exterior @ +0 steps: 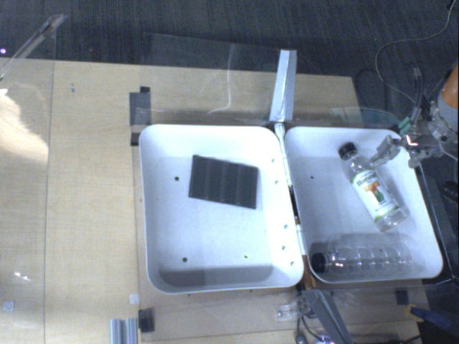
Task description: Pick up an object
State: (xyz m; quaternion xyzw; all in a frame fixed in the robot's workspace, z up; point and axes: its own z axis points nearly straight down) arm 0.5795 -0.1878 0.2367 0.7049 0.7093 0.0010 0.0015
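Here, two clear plastic bottles lie in the right bin [315,192]. The smaller bottle [371,190] has a black cap toward the bin's far side and a white-and-green label around its body; it lies on its side at a slant, its base pointing toward the bin's right wall. The larger bottle [362,258], ribbed and also black-capped, lies on its side along the near wall, its cap toward the divide between the bins. The two bottles are near each other but apart.

The gripper [387,149] sits over the far right corner of that bin, just beside the upper part of the smaller bottle. Whether it is open or closed cannot be told from this view, and nothing is seen held in it. The arm [448,99] reaches in from the right edge, its orange band showing.

In the left bin [165,213] a dark rectangular pad [223,182] lies flat, toward the far side. Both bins rest on the pale wooden bench [79,213].
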